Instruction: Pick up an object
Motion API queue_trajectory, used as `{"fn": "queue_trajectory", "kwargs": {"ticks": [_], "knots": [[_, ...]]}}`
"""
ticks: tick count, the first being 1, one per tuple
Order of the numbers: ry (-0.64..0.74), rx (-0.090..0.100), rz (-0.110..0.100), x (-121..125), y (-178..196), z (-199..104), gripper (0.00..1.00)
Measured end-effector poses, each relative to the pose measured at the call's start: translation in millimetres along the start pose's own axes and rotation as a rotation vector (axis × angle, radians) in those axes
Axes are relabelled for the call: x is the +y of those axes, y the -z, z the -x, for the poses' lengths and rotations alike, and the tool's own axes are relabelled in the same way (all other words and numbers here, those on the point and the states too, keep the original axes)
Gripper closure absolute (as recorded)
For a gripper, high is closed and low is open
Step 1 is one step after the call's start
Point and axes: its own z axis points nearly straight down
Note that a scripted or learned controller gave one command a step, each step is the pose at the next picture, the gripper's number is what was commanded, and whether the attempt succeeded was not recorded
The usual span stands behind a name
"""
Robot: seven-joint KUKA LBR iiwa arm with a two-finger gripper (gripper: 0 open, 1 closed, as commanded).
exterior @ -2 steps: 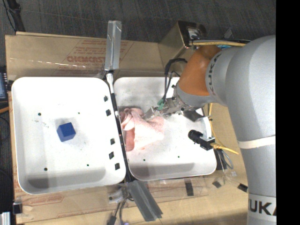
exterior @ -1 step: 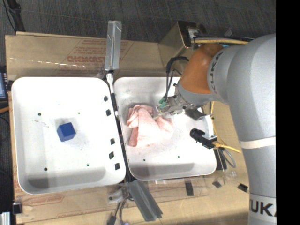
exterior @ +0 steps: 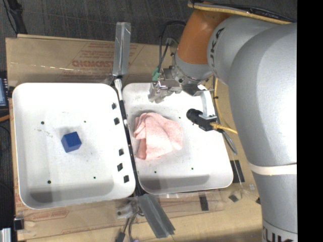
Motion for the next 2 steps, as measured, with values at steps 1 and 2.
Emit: {"fn": "queue_trajectory", "kwargs": {"ticks": [1, 2], "knots": [[0.057, 0.001, -0.003, 5.4, -59.7, 36.0, 1.00], [0.057, 0.001, -0.002, 5.6, -59.3, 35.8, 0.00]]}}
